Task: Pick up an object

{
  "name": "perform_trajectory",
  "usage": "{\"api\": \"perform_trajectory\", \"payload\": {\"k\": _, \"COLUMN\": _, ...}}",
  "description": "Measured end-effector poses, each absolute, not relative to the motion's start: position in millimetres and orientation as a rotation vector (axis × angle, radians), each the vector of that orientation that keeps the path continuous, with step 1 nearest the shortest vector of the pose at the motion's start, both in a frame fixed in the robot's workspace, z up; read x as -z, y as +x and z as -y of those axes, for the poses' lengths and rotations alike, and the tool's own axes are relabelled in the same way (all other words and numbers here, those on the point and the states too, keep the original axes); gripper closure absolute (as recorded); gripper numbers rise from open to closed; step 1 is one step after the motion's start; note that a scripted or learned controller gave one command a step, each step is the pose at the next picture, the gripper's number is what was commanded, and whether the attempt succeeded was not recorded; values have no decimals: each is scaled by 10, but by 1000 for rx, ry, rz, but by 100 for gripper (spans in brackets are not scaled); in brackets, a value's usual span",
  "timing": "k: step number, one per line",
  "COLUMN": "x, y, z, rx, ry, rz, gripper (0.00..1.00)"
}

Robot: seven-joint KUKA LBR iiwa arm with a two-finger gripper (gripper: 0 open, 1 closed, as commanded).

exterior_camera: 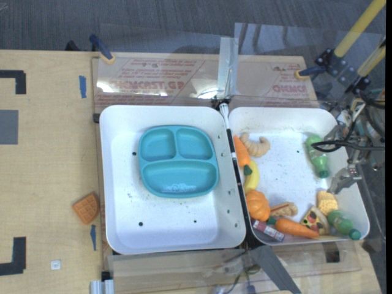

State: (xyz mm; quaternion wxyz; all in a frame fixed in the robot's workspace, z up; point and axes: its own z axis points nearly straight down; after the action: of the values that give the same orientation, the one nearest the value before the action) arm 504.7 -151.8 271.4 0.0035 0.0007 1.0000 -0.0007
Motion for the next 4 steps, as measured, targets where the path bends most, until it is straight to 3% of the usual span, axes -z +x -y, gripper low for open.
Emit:
{"api": "perform_trajectory", "payload": {"k": 1, "x": -1088, "y": 5529, "z": 1769, "rx": -6, "ry": -107, "rz": -3146, "gripper": 0}}
{"api": "perform_trajectory", "payload": {"k": 2, "x": -888, "y": 6146, "z": 2174, "rx": 5, "ry": -135, "rz": -3126, "gripper": 0}}
{"api": "perform_trajectory", "payload": {"k": 3, "x": -875, "y": 6471, "z": 2013, "rx": 2, "ry": -120, "rz": -3128, "gripper": 0}}
{"api": "perform_trajectory", "payload": {"k": 4, "x": -880, "y": 6485, "z": 2230, "rx": 6, "ry": -321, "rz": -3113, "gripper": 0}}
